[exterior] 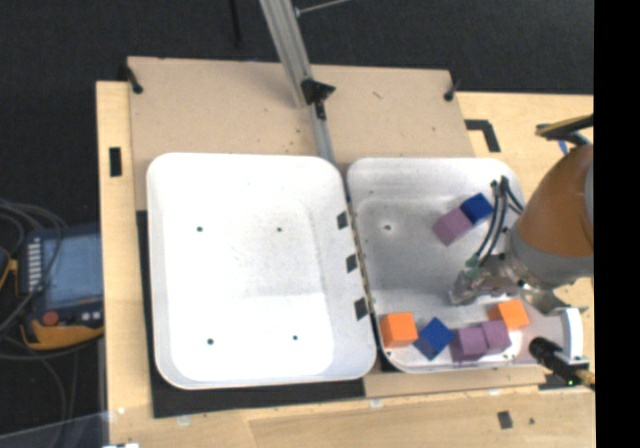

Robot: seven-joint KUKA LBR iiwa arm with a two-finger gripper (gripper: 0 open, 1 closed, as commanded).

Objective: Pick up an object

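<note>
Blocks crowd the near edge of the right bin (400,186), and that is where we start: an orange block (399,328) by the divider, a blue block (435,337) touching it, then a purple pair (480,341) and a second orange block (513,313) toward the right wall. Just above these we see the claw (482,285), low over the bin floor under the orange-banded arm (555,221); whether it is wide or narrow we cannot tell, and nothing shows within it. We judge the nearest candidates to lie toward the near rim from the claw — the right-hand orange block just beside it, the purple pair a little nearer us. Farther back sit a lone purple block (453,226) and a blue one (477,207), near the cables. Beyond, the left bin (250,266) and the tan table (290,106) — then dark floor.
</note>
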